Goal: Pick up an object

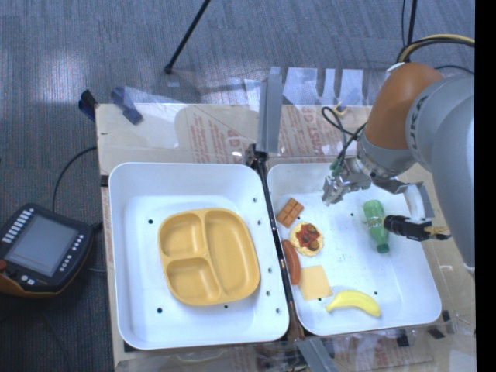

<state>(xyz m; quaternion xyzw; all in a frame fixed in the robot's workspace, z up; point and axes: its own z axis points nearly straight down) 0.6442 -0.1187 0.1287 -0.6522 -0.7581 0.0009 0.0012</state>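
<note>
The arm (434, 130) was cut off by the frame's right side, and its bulk hid the far right corner of the right bin (403, 285). The gripper (333, 192) was small and blurred against the white floor of that bin. How far its jaws stood open could not be told, and no object could be made out in its hold. It hung over the rear part of the bin, and whether it touched the floor was unclear. Nearest the jaws was a brown cracker (290, 211), just to their left and a little nearer the camera, apart from them. Beyond it, nearer the camera still, lay a small round pizza (307, 239), its toppings only a red and dark smear. A sausage (292, 262) lay left of that, tight against the bin's left wall. A cheese (315, 283) slice lay just beside the sausage, and a banana (353, 302) lay farthest from the jaws, toward the near wall. To the right of the jaws, near but clear of them, a green bottle (375, 223) lay on its side. Well to the left of the jaws, the left bin (139, 200) held a yellow plate (208, 256) with three compartments.
</note>
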